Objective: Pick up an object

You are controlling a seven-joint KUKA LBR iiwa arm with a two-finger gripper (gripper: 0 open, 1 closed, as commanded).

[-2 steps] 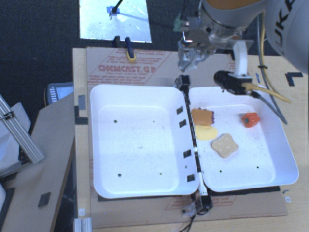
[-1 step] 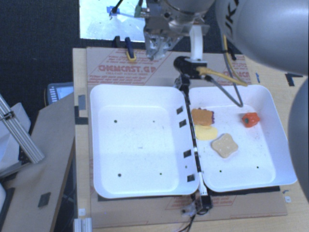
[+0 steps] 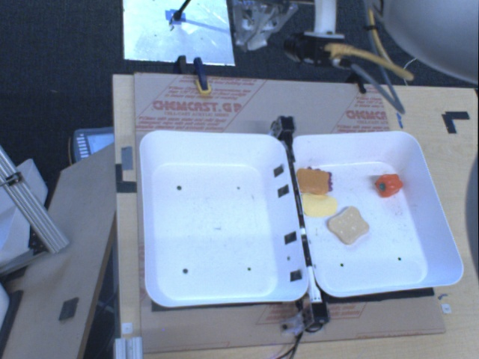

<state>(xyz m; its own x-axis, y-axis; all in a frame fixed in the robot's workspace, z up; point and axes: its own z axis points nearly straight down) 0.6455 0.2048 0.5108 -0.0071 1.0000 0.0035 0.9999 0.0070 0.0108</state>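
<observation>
The right bin [image 3: 430, 200] holds several small toy foods. An orange-brown waffle-like piece [image 3: 313, 180] with a purple edge lies by the bin's left wall. A pale yellow flat piece [image 3: 320, 206] lies just below it. A tan toast slice [image 3: 348, 225] sits lower, near the bin's middle. A red-orange pepper [image 3: 388, 185] rests toward the right. My gripper [image 3: 254, 21] hangs high at the top of the view, beyond the bins' far edge, well away from all the pieces.
The left bin [image 3: 157, 200] sits beside the right one, joined by black clips along the divider [image 3: 292, 215]. A shiny metal plate [image 3: 178, 19] lies at the back left. Cables and yellow hose [image 3: 359, 54] trail near the arm. Both bins rest on a cardboard sheet [image 3: 224, 105].
</observation>
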